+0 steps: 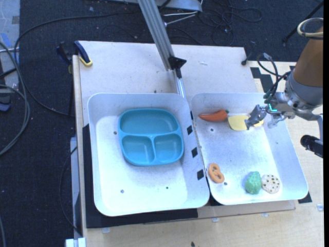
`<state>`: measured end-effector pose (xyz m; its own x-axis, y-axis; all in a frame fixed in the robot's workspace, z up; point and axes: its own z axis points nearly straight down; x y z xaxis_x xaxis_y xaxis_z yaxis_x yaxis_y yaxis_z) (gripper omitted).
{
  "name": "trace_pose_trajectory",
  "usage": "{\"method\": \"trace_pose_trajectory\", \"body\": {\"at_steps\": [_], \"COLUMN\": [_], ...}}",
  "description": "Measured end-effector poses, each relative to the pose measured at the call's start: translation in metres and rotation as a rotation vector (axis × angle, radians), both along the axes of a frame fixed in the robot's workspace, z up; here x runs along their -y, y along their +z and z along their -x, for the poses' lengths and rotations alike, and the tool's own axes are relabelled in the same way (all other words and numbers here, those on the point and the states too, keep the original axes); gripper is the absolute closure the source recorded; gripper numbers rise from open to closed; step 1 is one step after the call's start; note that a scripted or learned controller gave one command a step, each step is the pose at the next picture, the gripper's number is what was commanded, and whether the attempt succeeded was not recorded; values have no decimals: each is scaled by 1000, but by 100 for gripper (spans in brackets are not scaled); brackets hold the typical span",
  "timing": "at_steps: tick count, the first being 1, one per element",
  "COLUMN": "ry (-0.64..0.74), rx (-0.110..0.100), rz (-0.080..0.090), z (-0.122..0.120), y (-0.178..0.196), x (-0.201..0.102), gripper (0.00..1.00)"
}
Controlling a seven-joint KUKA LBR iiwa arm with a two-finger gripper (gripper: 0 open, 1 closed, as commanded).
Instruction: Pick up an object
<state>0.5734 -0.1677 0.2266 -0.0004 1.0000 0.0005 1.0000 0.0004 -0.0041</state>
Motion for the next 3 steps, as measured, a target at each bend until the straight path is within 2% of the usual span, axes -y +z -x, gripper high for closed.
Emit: {"method": "trace_pose_trajectory", "body": {"at_steps": [1,3], "ry": [1,-1], "rx": [4,4], "rz": [1,1], "z": [-1,5], "y": [2,-99], "x": [0,7], "gripper": [0,0]}}
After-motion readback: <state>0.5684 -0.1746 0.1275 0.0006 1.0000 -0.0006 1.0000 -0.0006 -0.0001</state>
